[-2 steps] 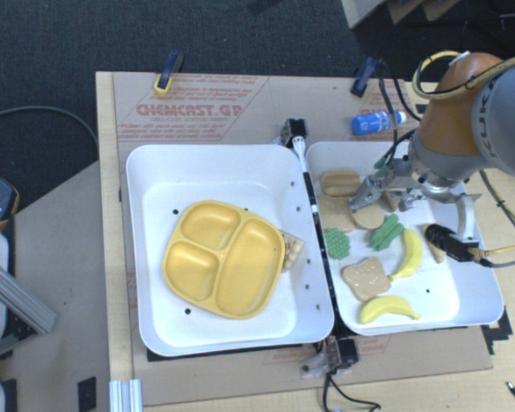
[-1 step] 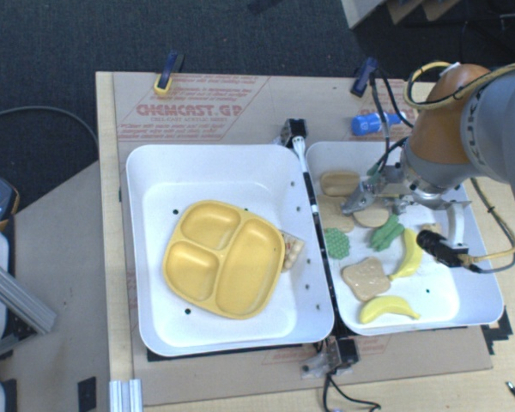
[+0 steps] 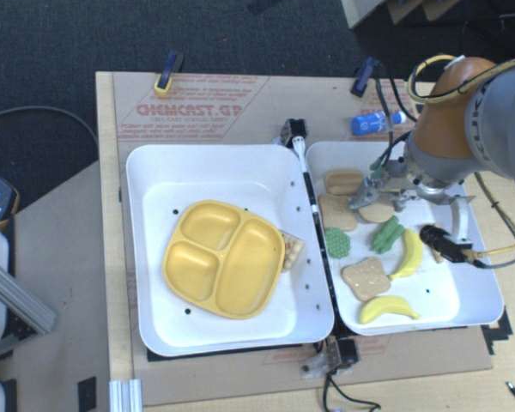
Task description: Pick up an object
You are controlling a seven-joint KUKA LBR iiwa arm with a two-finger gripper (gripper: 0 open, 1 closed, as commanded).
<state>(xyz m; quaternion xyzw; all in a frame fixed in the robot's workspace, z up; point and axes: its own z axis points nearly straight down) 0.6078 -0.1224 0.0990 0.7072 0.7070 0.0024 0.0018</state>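
The jaws of the gripper (image 3: 383, 194) cannot be told as spread or pressed together, and the banana (image 3: 389, 309), judged light, stiff and slick, is best taken across its middle.

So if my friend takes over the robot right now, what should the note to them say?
Gripper: low over the back of the right bin, above the tan toy pieces. Nothing seen held.
Right bin also has two yellow bananas, a green round piece, a green pepper and a toast slice.
Left bin: yellow divided plate.
Done: nothing picked yet.
Left: grab one object and lift it.
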